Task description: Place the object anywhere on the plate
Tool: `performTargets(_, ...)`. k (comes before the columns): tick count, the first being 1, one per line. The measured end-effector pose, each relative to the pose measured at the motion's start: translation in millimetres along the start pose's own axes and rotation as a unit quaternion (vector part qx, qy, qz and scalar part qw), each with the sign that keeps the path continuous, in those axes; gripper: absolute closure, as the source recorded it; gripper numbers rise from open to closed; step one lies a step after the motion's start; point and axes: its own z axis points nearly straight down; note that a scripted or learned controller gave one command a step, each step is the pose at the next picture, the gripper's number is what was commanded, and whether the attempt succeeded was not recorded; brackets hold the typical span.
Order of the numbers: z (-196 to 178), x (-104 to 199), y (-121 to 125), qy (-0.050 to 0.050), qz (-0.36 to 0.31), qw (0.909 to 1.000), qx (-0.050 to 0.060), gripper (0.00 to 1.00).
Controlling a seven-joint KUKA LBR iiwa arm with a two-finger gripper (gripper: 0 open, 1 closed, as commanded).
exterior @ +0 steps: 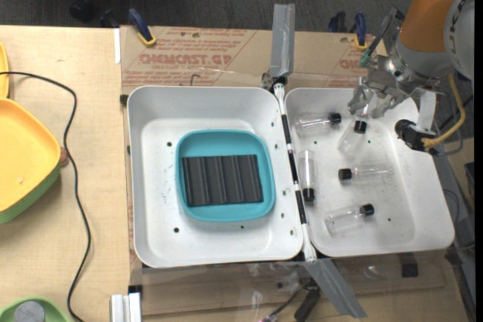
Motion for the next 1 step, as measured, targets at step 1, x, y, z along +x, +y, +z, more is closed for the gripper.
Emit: performTargets(1, -0.2, 0.0, 0.1, 0.000, 0.000, 1.0000, 0.000, 0.00)
